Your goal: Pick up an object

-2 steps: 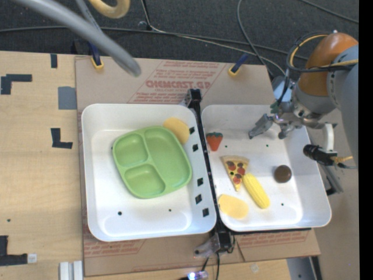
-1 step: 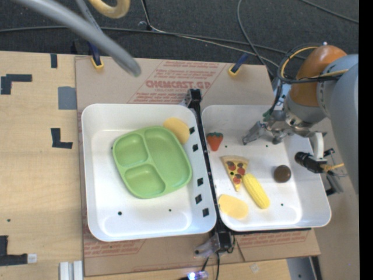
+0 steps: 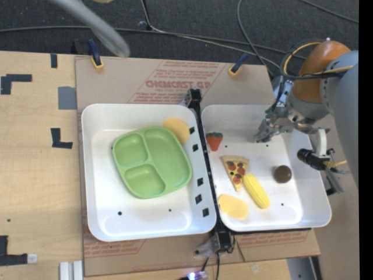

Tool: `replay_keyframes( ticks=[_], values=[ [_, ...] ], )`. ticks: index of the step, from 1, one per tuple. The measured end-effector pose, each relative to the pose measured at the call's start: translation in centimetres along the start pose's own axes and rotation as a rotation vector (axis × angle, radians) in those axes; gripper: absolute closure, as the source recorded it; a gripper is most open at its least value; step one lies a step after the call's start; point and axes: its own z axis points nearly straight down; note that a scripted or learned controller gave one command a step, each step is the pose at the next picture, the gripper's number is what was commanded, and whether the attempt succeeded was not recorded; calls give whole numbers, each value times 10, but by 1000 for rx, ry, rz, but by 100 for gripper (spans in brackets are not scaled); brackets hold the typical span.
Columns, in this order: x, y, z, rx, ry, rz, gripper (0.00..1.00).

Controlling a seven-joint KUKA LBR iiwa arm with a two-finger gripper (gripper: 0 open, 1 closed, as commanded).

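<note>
Jaws [image 3: 263, 134] hover low at the right bin's [image 3: 291, 220] 1 o'clock corner, can't tell how they're set. Nothing in them that I can see. Closest grab is probably the strawberry [image 3: 215, 140], off toward 9 o'clock; pizza [image 3: 235, 171] and corn [image 3: 256, 191] lie toward 7.

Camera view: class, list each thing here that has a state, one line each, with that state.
End effector: low over the right bin, holding nothing visible.
Green tray: flat in the left bin, compartments bare.
Pizza slice: lying flat.
Corn cob: on its side.
Strawberry: by the divider.
</note>
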Motion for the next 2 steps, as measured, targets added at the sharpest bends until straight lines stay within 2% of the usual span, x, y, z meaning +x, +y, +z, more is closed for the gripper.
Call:
replay_keyframes(
  ticks=[1,2],
  values=[
    [-5,-1,-63,-1,4,3,100],
    [-4,11,-119,-1,4,2,100]
  ],
)
